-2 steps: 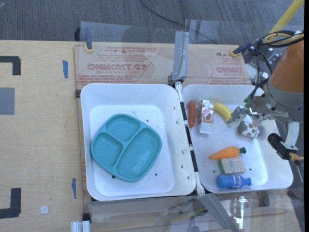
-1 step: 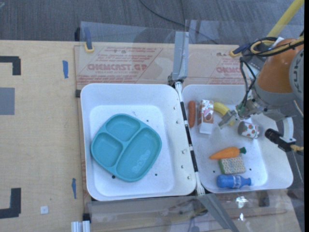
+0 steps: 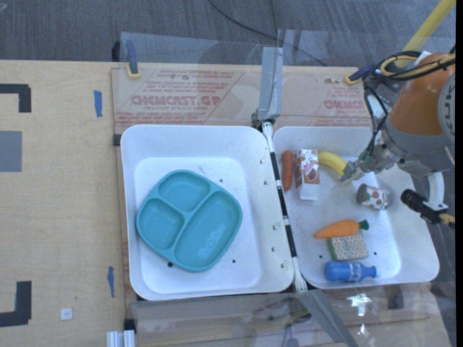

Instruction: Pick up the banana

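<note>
The yellow banana (image 3: 332, 163) lies near the back of the right bin (image 3: 412, 262), just right of a small carton. My gripper (image 3: 353, 170) is low over that bin, at the banana's right end, touching it or nearly so. The grey wrist and orange band (image 3: 418, 107) rise behind it to the right. Nothing can be seen held in the gripper.
In the right bin there are also a brown sausage (image 3: 288, 170), a white and red carton (image 3: 309, 173), a small patterned cup (image 3: 372, 196), a carrot (image 3: 340, 228), a sponge-like block (image 3: 349, 248) and a blue bottle (image 3: 349, 271). The left bin (image 3: 137, 143) holds a teal divided plate (image 3: 189, 220).
</note>
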You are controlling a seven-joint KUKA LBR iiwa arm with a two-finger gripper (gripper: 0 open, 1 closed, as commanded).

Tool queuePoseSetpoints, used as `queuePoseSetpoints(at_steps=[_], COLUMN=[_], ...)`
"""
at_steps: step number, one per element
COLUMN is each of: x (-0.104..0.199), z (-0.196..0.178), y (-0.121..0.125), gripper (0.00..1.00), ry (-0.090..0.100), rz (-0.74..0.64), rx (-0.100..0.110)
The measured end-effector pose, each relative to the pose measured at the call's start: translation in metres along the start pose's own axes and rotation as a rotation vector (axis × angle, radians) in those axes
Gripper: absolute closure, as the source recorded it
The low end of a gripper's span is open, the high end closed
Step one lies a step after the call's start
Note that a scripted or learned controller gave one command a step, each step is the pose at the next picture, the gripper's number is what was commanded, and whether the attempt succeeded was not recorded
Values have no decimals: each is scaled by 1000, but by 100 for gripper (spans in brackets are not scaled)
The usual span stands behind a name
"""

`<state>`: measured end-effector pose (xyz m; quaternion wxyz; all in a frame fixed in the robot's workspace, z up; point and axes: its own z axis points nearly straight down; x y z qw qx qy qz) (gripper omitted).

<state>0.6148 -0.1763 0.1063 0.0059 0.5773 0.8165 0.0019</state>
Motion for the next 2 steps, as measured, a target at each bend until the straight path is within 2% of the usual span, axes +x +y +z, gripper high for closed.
queuePoseSetpoints(at_steps=[1,2], x=[38,82], z=[-93,-100], y=[70,73], gripper=[100,100], ry=[5,6], rz=[8,-629], rx=[7,2])
